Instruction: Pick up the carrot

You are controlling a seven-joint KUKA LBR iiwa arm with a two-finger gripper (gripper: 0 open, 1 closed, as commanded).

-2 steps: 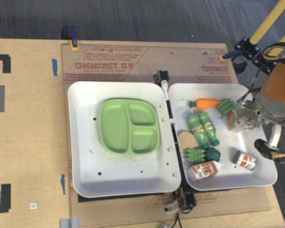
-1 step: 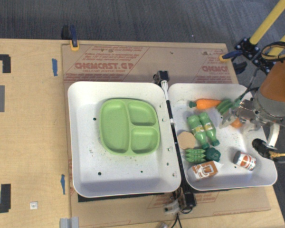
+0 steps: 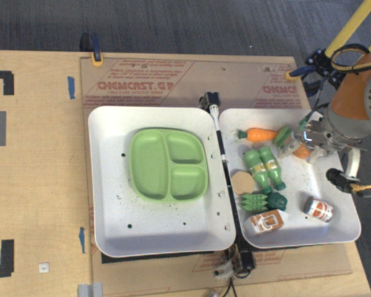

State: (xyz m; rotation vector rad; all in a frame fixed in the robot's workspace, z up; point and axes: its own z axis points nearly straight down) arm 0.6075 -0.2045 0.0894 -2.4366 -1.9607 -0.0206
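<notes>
Not done yet: carrot [image 3: 261, 135] lying flat on the floor of the right bin [image 3: 349, 231], near its far wall, orange body pointing left and green top pointing right toward the gripper [image 3: 307, 140]. Nothing seen lifted; carrot resting on the white surface, not raised. Gripper low over the right bin, just beside the carrot's leafy end, close but with no clear contact on the orange body. Spread or pressed together: cannot tell, the metal parts too small and cluttered to read. Small orange piece [image 3: 301, 153] just below the gripper, unclear whether a separate item or part of the tool. Judged stage: approach about finished, grasp itself not shown as made, lift entirely left to do. Still needed, by estimate: centring over the carrot's body instead of its leaves, closing on it, raising it free of the bin. Clutter nearby worth noting: pair of light green pieces [image 3: 264, 166] just below the carrot, tan disc [image 3: 242, 181], dark green item [image 3: 263, 201], orange-and-white carton [image 3: 267, 221], red-and-white can [image 3: 319, 210]. None touching the carrot. Left bin [image 3: 100, 166] holding a green divided plate [image 3: 167, 164], not involved. Both bins on the counter [image 3: 37, 166].
</notes>
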